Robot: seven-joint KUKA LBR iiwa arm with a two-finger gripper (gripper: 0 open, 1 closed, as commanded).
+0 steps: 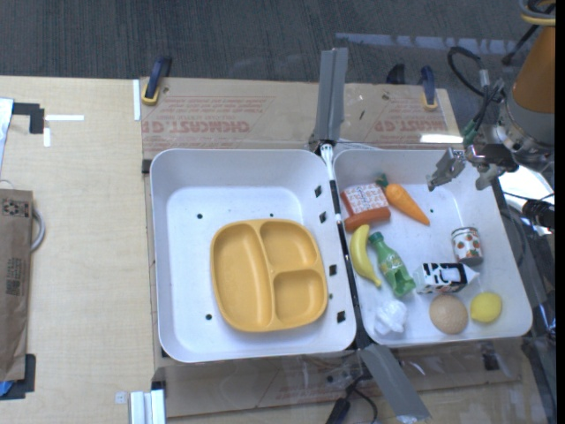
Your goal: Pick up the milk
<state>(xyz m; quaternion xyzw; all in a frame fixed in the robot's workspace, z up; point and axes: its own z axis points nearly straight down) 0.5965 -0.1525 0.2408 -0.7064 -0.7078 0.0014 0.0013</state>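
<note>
- One hand (465, 171) hung above the far right corner of the right bin (516, 325), its two fingers spread apart and nothing between them.
- Nearest to the hand lay a carrot (406, 201), and just beside that an orange-red cracker box (365, 200) near the bin's left wall.
- The milk (444, 276), a small black and white carton, lay on its side in the near half of the same bin, well apart from the hand.
- It was crowded: a green bottle (392, 264) touched or nearly touched its left end, a small can (466, 245) stood just behind it, and a brown egg-like ball (448, 314) and a lemon (485, 306) lay just in front.
- A banana (363, 254) and a crumpled white thing (389, 317) lay left of the bottle.
- The left bin (168, 237) held a yellow divided plate (268, 273), far from any risk.
- In my judgement, the main danger was the tight space: a finger could land on the bottle or the can and push the carton away.
- Also, the fingers could slip off the lying carton, and the hand would close on nothing.
</note>
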